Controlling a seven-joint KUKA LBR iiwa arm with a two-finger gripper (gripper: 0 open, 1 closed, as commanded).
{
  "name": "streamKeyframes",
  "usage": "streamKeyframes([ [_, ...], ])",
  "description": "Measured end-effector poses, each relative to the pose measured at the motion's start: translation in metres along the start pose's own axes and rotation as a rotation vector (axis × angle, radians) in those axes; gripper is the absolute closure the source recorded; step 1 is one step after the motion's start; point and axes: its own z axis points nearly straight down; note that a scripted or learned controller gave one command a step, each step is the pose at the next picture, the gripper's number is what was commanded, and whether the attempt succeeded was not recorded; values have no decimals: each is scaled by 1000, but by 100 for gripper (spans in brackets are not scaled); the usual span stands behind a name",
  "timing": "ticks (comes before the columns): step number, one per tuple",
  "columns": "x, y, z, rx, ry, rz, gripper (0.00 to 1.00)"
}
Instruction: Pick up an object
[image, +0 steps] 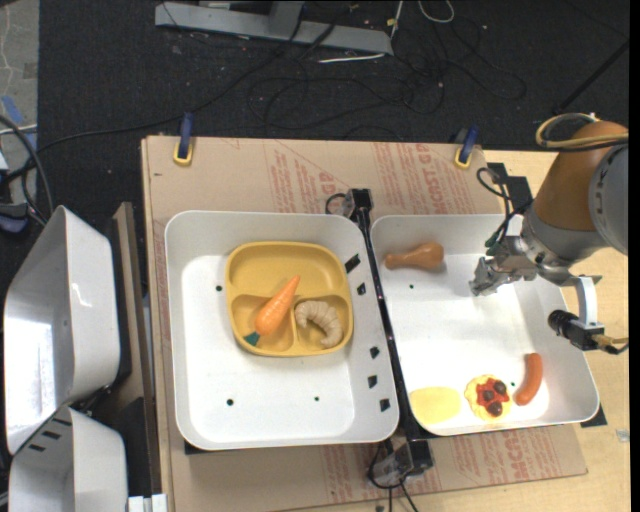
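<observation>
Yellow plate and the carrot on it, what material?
Plate: looks like moulded plastic, matte yellow, with uniform colour and rounded compartment ridges. Carrot: probably plastic or rubber toy food, smooth orange with a faint sheen and a green end. The view can't settle hard versus soft.

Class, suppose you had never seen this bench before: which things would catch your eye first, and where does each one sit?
First, the yellow divided plate in the left bin, holding a carrot and a shrimp. Next, the arm's orange band at the right, with the gripper over the right bin, close to a chicken drumstick. A sausage lies near that bin's front right corner.
</observation>
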Motion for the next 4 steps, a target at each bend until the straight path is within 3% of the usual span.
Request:
streamKeyframes([
  [3,15,3,-171,-5,-1,-5,100],
  [4,71,-10,-158,4,3,-7,100],
])
